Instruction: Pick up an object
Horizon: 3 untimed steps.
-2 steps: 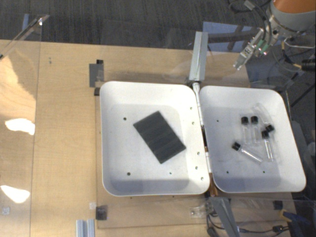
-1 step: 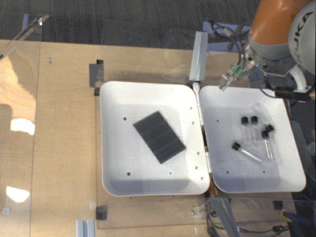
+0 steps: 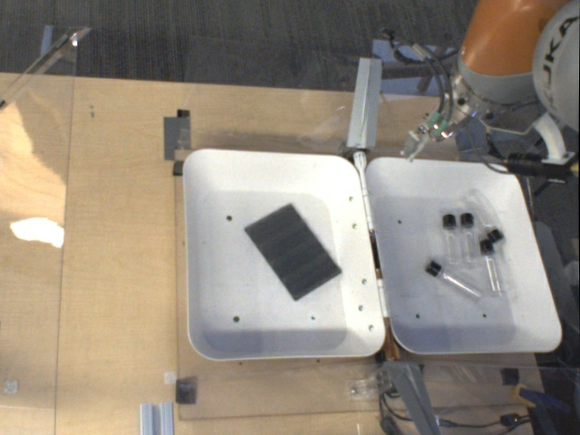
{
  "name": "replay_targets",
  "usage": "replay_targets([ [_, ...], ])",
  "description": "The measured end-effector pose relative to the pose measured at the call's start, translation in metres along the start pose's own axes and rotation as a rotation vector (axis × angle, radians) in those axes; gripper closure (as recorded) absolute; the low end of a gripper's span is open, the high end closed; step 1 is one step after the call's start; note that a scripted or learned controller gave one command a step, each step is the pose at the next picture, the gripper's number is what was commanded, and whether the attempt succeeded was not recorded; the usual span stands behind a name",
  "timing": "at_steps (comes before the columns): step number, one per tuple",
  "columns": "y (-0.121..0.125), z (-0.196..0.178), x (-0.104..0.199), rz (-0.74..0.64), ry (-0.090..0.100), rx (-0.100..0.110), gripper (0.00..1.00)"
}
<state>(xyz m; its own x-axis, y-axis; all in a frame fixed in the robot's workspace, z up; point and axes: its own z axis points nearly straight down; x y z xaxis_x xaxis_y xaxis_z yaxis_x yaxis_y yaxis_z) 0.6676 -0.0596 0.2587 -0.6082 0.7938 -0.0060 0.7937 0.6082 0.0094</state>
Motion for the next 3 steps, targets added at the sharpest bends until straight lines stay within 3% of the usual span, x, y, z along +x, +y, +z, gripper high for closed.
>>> replay_targets([
  [1, 0.003, -0.011, 0.0, -0.004, -0.004, -0.006, 1.0],
  [2, -0.019, 0.16, -0.019, 0.185, 0.002, 0.004, 1.0],
  [3, 0.011, 0.073, 0.01, 0.203, 0.0, 0.003, 1.0],
])
